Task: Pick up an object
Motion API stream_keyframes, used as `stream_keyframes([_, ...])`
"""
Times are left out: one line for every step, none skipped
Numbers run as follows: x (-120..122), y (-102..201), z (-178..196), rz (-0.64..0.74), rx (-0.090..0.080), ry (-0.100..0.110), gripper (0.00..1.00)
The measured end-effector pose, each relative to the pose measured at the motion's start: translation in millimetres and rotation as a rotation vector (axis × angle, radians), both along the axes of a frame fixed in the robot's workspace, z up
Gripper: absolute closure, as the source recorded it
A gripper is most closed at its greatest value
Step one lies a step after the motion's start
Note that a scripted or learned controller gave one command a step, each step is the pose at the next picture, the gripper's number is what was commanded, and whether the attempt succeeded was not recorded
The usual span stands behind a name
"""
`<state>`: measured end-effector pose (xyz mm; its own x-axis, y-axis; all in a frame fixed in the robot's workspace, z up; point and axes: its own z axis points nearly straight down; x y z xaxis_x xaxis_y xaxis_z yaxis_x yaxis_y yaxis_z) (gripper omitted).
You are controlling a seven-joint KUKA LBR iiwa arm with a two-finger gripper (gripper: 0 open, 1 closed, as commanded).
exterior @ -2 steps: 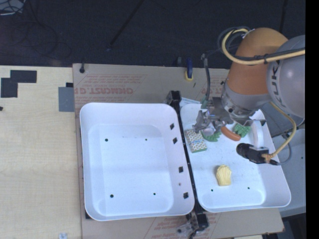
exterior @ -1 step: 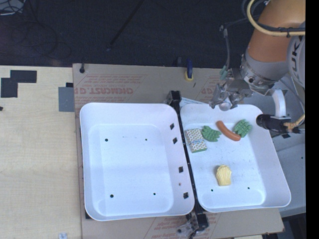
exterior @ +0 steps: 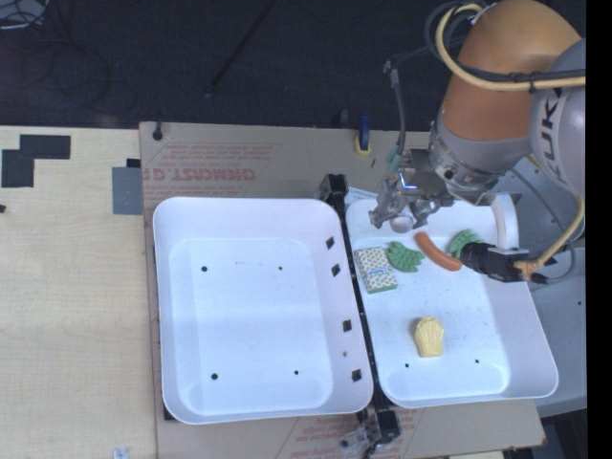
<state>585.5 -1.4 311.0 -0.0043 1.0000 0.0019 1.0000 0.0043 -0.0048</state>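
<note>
Presently, 2 smooth white bins: right bin holds a ridged yellow piece, patterned square block, orange sausage shape, leafy green item. Claw above far edge; finger state indeterminable.

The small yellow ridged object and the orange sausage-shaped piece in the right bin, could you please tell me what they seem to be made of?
The small yellow ridged object looks like moulded plastic or rubber: even colour, soft sheen, rounded ribs. The orange sausage-shaped piece also looks like smooth, slightly glossy plastic with uniform colour. The view is too coarse to be certain about either.
</note>
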Motion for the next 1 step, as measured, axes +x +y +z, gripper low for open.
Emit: stream_keyframes([2.7, 14.9, -22.5, -0.003, -0.002, 0.001, 1.0])
